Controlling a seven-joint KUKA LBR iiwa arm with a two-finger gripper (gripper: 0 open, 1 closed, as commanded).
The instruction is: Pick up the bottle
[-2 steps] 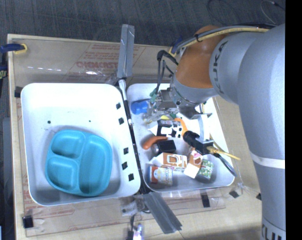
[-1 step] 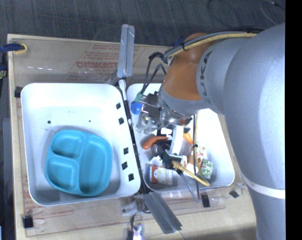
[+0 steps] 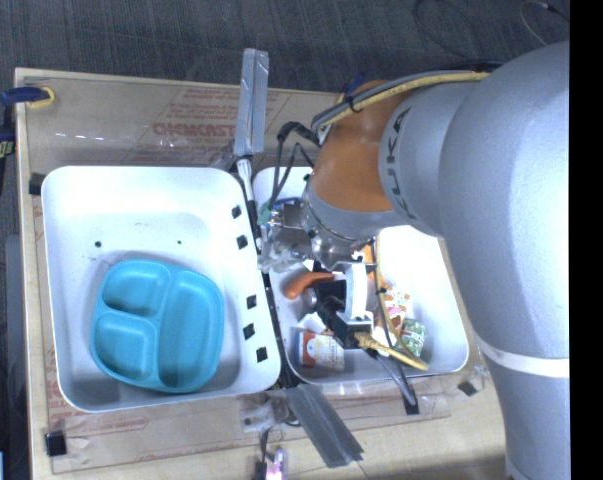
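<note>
Arm (image 3: 461, 148) reaching in from the right, wrist bent down over the right bin (image 3: 449, 293).
I see the gripper (image 3: 279, 236) low by that bin's left wall; I cannot tell whether it is open or closed. The bottle (image 3: 321, 350) lies toward the frame's bottom, apart from it.

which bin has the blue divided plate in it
The view's left bin holds the blue plate; the right bin, under the arm, holds small clutter.
</note>
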